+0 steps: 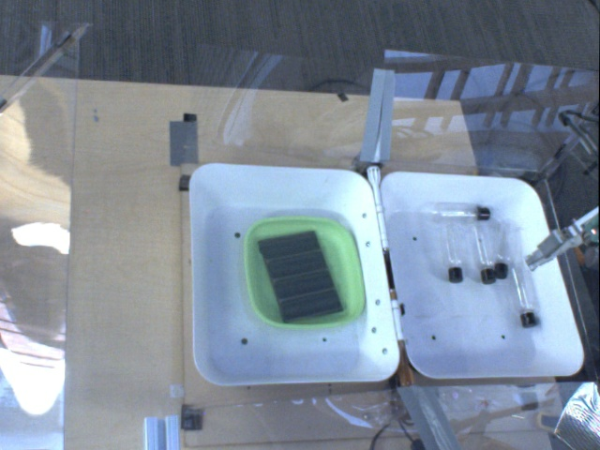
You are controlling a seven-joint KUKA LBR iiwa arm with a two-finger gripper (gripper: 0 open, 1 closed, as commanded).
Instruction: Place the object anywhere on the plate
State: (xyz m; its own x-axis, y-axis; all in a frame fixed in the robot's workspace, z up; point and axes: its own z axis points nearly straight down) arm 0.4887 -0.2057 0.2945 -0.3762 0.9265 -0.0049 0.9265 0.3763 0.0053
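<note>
From my remote station I look down on a pale wooden desk (112,251) carrying two shallow white bins side by side. In the left bin (216,345) sits the green plate (258,251), squarish with rounded corners, and on it lies a dark ribbed block (300,276), a flat rectangle turned at a slant that covers most of the plate's middle. The right bin (422,345) holds the clear tubes with black caps (487,251): one lies across the upper part of the bin, others run downward side by side, and one long tube reaches toward the bin's lower right, its black cap at the end. These tubes lie well apart from the plate, with the two bin walls between them. At the right rim of the right bin I see a thin pale tip of the claw (553,247), just beside the tubes; whether it is spread or pressed together I cannot tell, and nothing is visibly caught in it. A grey metal bar (379,120) stands behind the seam between the bins. Clear sheeting with bright reflections lies over the desk, and dark carpet (234,12) fills the room's floor beyond.
</note>
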